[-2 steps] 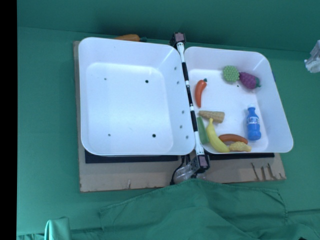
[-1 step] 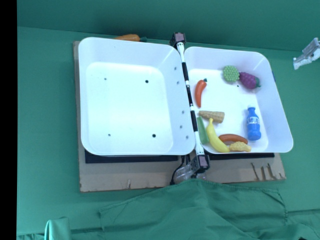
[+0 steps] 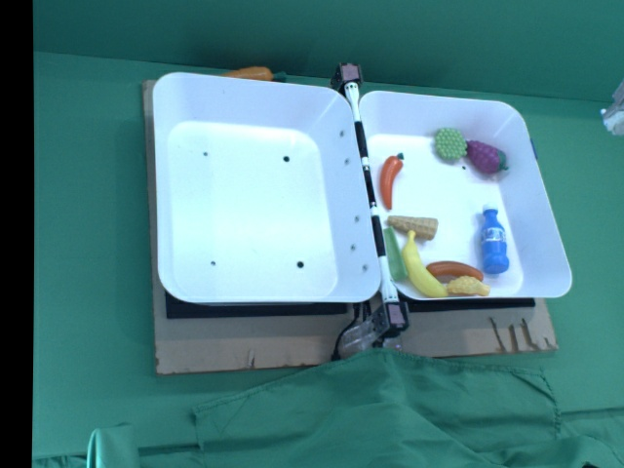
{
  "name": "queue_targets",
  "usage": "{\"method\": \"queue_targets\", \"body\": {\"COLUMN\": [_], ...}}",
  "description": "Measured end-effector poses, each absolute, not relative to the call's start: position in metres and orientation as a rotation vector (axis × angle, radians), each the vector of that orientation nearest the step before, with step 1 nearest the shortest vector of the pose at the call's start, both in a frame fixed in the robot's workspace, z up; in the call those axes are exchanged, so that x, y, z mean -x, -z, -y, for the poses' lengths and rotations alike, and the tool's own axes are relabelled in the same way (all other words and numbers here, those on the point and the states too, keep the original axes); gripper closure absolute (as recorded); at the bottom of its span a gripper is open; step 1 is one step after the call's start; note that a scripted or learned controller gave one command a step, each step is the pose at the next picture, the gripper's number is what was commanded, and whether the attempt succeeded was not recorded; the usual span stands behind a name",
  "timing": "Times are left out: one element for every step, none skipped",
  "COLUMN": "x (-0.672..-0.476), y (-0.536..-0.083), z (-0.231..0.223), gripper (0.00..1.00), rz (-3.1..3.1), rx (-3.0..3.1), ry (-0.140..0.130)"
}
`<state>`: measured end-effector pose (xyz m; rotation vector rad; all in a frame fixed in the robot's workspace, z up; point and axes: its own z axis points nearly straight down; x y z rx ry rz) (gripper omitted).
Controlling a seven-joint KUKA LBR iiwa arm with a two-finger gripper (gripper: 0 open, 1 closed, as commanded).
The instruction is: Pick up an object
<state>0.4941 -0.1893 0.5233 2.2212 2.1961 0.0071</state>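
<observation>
The right white bin [image 3: 546, 252] holds several toy foods. An orange-red chili pepper [image 3: 390, 179] lies near its left wall. At the back sit a green bumpy ball [image 3: 449, 142] and a purple grape bunch [image 3: 487, 156], touching each other. A blue bottle [image 3: 494, 243] lies by the right wall. In the front left corner lie a tan corn piece [image 3: 414, 226], a green pod [image 3: 393, 253] and a yellow banana [image 3: 421, 271]. A red sausage [image 3: 454, 268] and a small yellow-orange piece [image 3: 468, 286] lie beside the banana.
The left white bin [image 3: 175, 213] stands against the right one, a black-and-white bar [image 3: 367, 183] between them. An orange carrot [image 3: 252, 72] lies behind the left bin. Green cloth [image 3: 390, 417] bunches at the front. A pale grey bit [image 3: 614, 115] pokes in at the right edge.
</observation>
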Motion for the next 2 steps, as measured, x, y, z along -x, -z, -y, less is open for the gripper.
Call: {"method": "queue_targets", "body": {"x": [-0.494,-0.494], "y": [-0.536,-0.550], "z": [0.190,0.191], "gripper": [1.00,1.00], "rz": [-2.187,-2.179], "rx": [-2.221,-2.221], "ry": [-0.010,-0.013]}}
